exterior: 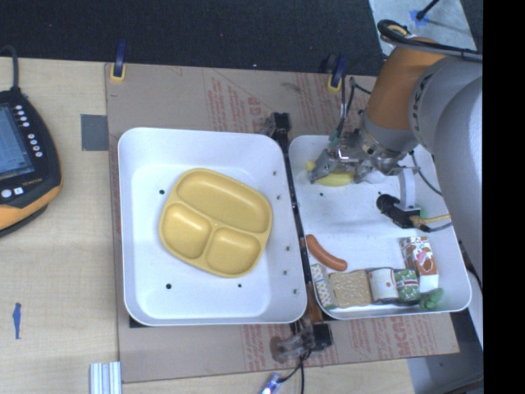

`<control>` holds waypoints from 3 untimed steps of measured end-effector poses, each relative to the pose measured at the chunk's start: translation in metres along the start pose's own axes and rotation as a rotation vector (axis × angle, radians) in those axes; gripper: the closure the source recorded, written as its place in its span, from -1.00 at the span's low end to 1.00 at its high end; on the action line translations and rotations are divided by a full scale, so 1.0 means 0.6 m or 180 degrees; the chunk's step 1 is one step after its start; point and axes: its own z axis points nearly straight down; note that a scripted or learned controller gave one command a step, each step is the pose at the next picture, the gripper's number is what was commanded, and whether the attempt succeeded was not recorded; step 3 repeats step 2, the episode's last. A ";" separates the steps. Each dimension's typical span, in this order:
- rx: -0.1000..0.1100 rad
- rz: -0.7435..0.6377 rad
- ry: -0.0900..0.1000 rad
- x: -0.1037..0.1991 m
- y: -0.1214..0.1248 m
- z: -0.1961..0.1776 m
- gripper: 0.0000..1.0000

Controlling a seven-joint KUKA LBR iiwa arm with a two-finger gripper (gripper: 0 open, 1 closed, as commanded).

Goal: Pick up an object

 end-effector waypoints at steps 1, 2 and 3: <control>0.0007 0.0001 0.0003 0.009 -0.001 0.000 -1.00; 0.0008 -0.0001 0.0003 0.009 0.000 0.000 -1.00; 0.0008 -0.0001 0.0003 0.009 0.000 0.000 -1.00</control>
